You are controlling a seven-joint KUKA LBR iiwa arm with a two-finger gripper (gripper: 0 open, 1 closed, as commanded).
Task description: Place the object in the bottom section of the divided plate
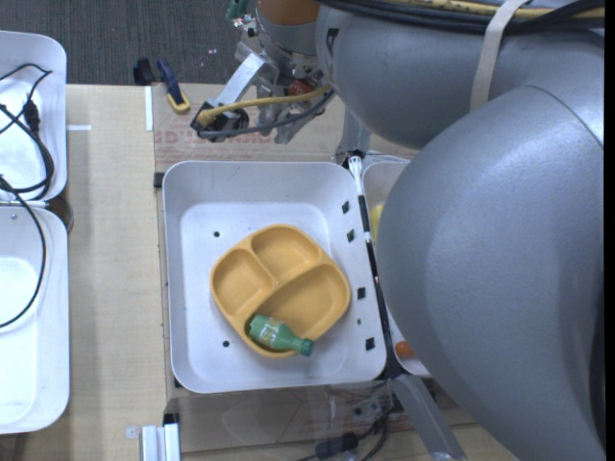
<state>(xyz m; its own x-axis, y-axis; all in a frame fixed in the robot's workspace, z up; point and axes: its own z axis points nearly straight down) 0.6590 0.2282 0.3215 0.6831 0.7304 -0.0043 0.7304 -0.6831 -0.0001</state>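
Lying on its side, a green bottle (277,333) with a pale label is seen in the large bottom section of a yellow divided plate (309,294), at that section's lower left end, its green cap pointed right and reaching the plate's rim. The plate's two smaller sections, at its upper side, are shown bare. The plate is set near the middle of a shallow white bin (192,257), which is borne by a pale wooden counter (106,257). A grey arm (500,257) is pictured reaching in from the right, its bulk covering most of a second bin (386,175) just beside the first; an orange band (283,8) is visible above the wrist at the top of the frame. The jaws are held over the counter beyond the first bin's far wall, well apart from the plate and the bottle, and whether they are apart or together cannot be told from this angle. A small blue and yellow tool (171,84) is seen on the counter near its far edge, to the left of the wrist. At the left edge, white trays (29,353) are crossed by black cables (29,133).
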